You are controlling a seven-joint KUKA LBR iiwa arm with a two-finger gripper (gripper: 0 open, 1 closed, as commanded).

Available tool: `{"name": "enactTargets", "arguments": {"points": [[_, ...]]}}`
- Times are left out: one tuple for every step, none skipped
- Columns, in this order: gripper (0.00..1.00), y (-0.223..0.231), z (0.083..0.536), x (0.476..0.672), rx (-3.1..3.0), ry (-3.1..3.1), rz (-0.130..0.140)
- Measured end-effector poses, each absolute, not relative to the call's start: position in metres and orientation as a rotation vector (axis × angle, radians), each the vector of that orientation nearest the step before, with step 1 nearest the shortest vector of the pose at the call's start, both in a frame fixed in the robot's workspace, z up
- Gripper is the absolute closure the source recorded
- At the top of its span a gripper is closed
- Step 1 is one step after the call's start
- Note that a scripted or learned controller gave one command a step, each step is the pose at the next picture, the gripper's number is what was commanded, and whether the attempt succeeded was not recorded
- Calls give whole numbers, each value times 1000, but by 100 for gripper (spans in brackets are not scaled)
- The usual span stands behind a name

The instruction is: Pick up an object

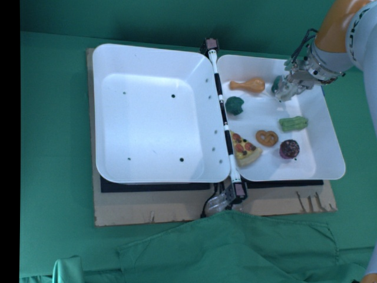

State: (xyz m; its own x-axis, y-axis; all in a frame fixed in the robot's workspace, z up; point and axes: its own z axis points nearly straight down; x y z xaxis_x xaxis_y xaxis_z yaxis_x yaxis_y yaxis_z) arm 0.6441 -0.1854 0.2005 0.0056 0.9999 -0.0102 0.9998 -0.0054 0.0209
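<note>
— Six toy foods lie in the right bin, none in the left bin. Which one is the arm after?

— Judging by where it hangs, the dark green piece near the far edge. The pincer sits right against it, just on its right side, low over the bin floor.

— Has it got hold?

— I cannot tell. The view is too small and too slanted to show whether the tips are apart or together, and I see nothing clearly clamped between them.

— And the rest?

— A drumstick lies just left of that green piece. A broccoli floret sits nearer the divider, a pizza slice in the near left corner, a pretzel beside it, a dark red fruit to its right, and a green pickle above that.

— Why so spread out?

— Probably so each can be approached alone; they lie apart, none touching. The arm reaches in from the right, so the far corner piece is an easy reach.

— Any risk?

— The bin wall is close, and so is the drumstick; a poor close might nudge either
</note>
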Motion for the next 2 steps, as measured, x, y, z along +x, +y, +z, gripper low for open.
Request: {"name": "enactTargets", "arguments": {"points": [[100, -186, 268, 650, 2215, 2211, 9], [100, -184, 321, 660, 2215, 2211, 9]]}}
